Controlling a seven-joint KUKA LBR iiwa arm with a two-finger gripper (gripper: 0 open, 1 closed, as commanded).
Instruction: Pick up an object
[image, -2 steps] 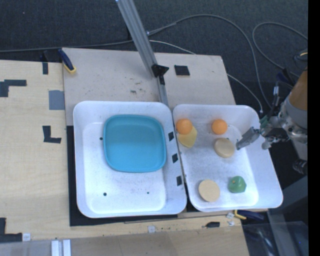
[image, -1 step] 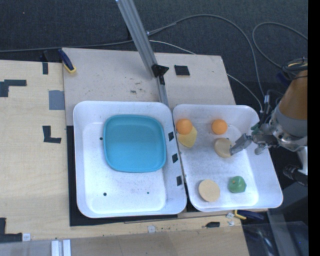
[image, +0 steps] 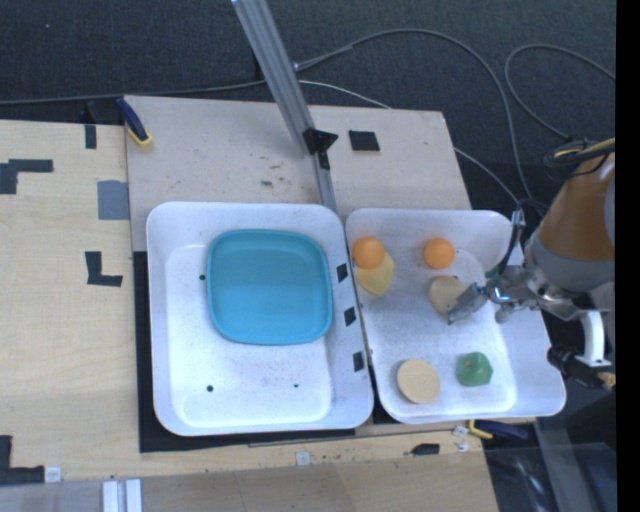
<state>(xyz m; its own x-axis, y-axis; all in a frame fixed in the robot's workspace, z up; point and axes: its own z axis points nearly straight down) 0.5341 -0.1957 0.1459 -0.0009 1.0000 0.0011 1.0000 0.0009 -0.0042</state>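
Two shallow white bins sit side by side on the bench, seen from the fixed camera above at a slant. The left bin (image: 170, 300) holds a blue square plate (image: 269, 286), which lies flat towards the bin's upper middle. The right bin (image: 520, 400) carries the loose objects: an orange ball (image: 369, 252) near its upper left corner, resting against a pale yellow piece (image: 378, 277) just below it; a second orange ball (image: 438, 253) further right along the same upper stretch; a beige lump (image: 444, 292) below that second ball; a round tan disc (image: 418, 381) near the bin's lower edge; and a green object (image: 474, 369) just to the disc's right. The grey arm (image: 580, 225) with its orange band comes in from the right over the right bin's edge, and the gripper (image: 466, 306) hangs low over the bin's middle, right beside the beige lump, its dark tips close to or touching that lump's lower right side. Whether the gripper is spread or closed cannot be told at this angle, and no object can be seen between its tips. A grey metal bar (image: 285, 75) slants down from the top of the view towards the gap between the bins, and black cables (image: 480, 70) trail across the dark floor at upper right.
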